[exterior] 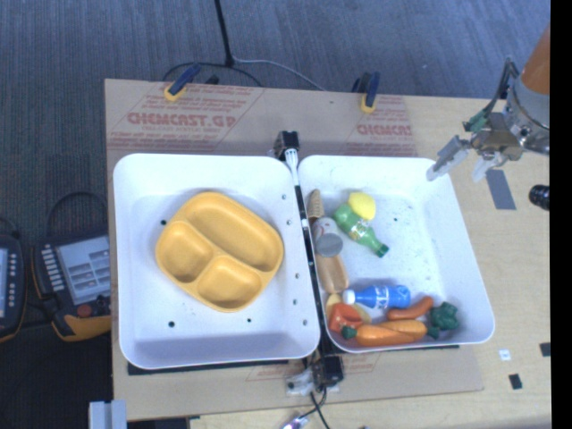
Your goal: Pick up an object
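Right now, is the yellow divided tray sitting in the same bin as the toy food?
No, the yellow tray lies in the left bin, while the toy food is piled in the right bin.

Single fixed camera, mounted above the bench (500, 266), looking down at a slant. Both white bins sit mid-frame: left bin (134, 266), right bin (465, 266). Moderate distance; carpet floor (89, 25) visible beyond. Arm enters from right.

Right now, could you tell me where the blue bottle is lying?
The blue bottle lies in the right bin, near its front edge, just above the carrots and left of the broccoli.
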Available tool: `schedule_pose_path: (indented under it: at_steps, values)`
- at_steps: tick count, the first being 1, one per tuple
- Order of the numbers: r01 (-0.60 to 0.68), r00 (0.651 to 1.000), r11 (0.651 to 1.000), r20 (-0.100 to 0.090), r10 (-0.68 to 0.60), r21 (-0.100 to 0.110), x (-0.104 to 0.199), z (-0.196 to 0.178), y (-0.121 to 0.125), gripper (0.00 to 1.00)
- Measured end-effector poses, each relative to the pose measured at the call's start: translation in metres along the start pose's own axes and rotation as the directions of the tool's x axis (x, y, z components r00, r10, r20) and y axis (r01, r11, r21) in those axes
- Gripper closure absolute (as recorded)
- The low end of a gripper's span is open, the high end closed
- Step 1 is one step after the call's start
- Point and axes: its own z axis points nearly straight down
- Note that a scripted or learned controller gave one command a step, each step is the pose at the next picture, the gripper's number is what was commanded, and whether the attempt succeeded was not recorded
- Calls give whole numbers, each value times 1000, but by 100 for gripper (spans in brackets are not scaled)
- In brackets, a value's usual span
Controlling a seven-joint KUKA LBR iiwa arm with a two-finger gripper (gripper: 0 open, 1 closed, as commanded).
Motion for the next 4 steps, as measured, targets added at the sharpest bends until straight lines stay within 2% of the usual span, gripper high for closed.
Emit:
schedule_pose_path:
  at_steps: [1, 2, 3, 4]
  values:
    - [-61, 998, 998, -1, 61, 3, 41, 135, -5, 0]
    - [350, 937, 937, 1, -350, -2, 91, 167, -2, 0]
    - [415, 910, 910, -1, -415, 0, 119, 166, -82, 0]
    - [344, 939, 939, 13, -343, -18, 80, 168, -131, 0]
